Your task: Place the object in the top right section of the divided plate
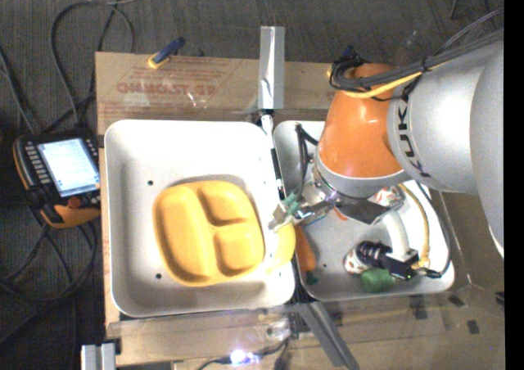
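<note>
Judging from the near side, watch the yellow piece (283,247) draped on the bin wall (273,155), beside an orange piece (304,257). It lies just under the claw (286,214), and you cannot tell whether the claw is wide, narrow or gripping, so the piece may slip or snag on that wall. Farther off, the plate (211,231) has shallow sections, and a late release could land it in the wrong one.

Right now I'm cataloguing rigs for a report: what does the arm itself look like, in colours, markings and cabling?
The arm has a bulky, rounded silver-grey shell with dark KUKA lettering on its side. An orange dome-shaped band sits above the wrist. Yellow and black cables run over the orange section. The gripper is a small metallic assembly.
</note>
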Tool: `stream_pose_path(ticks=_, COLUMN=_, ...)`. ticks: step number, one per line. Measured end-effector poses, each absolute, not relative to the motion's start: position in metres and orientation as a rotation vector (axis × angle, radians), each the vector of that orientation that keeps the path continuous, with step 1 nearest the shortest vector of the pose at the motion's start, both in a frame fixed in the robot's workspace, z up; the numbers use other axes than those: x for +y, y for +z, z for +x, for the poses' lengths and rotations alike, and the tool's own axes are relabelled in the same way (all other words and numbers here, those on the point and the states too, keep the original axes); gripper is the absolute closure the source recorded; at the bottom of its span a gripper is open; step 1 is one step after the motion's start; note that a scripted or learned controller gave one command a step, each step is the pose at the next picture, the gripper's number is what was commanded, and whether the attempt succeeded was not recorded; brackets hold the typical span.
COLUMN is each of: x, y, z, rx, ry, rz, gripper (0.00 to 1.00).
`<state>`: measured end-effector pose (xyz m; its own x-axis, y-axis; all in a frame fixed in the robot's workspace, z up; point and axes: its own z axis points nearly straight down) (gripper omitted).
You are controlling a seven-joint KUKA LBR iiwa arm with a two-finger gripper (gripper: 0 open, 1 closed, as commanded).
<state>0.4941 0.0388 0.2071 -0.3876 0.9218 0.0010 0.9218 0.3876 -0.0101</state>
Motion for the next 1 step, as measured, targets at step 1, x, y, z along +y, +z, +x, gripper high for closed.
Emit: stream_pose_path(ticks=1, x=0.0508, y=0.1796, z=0.4927, rx=-2.555, ry=0.014, rz=-1.817, gripper=1.00)
